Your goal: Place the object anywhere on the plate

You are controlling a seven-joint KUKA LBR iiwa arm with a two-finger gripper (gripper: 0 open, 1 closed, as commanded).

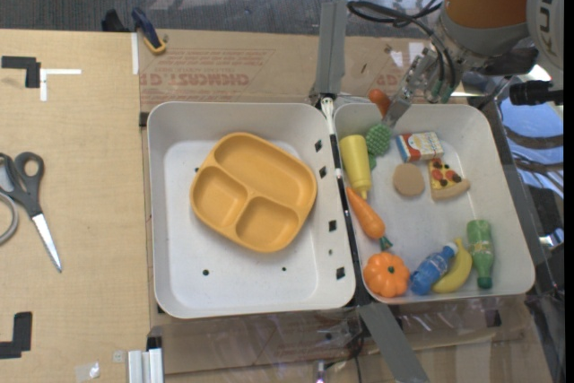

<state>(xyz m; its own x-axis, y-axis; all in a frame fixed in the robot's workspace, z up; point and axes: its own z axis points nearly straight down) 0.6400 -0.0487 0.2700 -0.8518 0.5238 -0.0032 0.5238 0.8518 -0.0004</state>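
An orange-yellow plate (254, 190) with three compartments lies in the left bin (170, 220) and holds nothing. My gripper (401, 106) hangs over the back left corner of the right bin (502, 193). It is just right of a small red-orange item (378, 100) and above a green knobbly item (378, 139). No object shows in its grasp.
The right bin holds a yellow bottle (355, 161), a carrot (366, 213), a pumpkin (387, 274), a tan disc (409, 181), a pizza slice (446, 179), a small carton (420, 144), a blue bottle (434, 269), a banana (457, 271) and a green bottle (481, 252). Scissors (31, 202) lie far left.
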